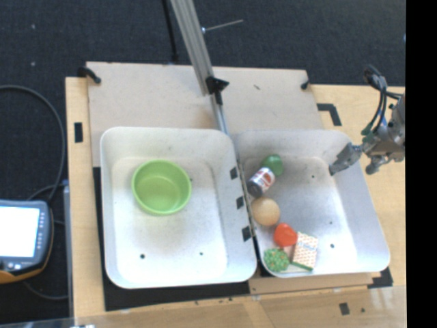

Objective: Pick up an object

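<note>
The hand hung at the right bin's right rim, its grip unreadable from where I stood, while the can and other pickable things clustered well leftward, along that bin's left wall.

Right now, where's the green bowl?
The green bowl sits upright in the left bin, toward its upper-left area, alone there and well apart from the cluster along the right bin's left wall.

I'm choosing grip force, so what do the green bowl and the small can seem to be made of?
The green bowl looks like smooth moulded plastic: even lime colour, soft sheen, thick rounded rim. The small can seems metal with a printed label: bright silvery end, red and white side. Both are guesses from looks alone.
</note>
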`<state>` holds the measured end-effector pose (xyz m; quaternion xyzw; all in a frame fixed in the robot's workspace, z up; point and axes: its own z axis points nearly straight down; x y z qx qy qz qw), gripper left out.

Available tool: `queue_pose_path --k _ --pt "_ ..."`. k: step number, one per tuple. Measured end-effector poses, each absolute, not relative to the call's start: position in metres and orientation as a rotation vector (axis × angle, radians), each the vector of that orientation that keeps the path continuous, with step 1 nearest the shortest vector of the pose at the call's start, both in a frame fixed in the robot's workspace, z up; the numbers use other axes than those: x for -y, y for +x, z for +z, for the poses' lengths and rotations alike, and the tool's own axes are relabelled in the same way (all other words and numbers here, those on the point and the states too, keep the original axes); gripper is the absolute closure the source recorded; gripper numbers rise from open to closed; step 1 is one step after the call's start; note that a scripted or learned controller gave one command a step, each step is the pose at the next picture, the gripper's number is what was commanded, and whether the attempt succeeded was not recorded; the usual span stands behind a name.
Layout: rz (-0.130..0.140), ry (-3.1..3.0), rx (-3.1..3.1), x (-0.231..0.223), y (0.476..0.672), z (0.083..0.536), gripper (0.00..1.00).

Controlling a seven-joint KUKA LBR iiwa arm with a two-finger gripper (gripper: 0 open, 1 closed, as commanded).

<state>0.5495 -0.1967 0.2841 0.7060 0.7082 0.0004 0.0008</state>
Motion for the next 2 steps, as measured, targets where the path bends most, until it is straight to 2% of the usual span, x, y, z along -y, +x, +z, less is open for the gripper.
queue_pose_path --k 1,2 --pt "0.002 2.217 -2.224 0.197 0.55 0.284 0.0" --pt "-0.006 2.223 -2.223 0.192 0.554 0.224 0.0"
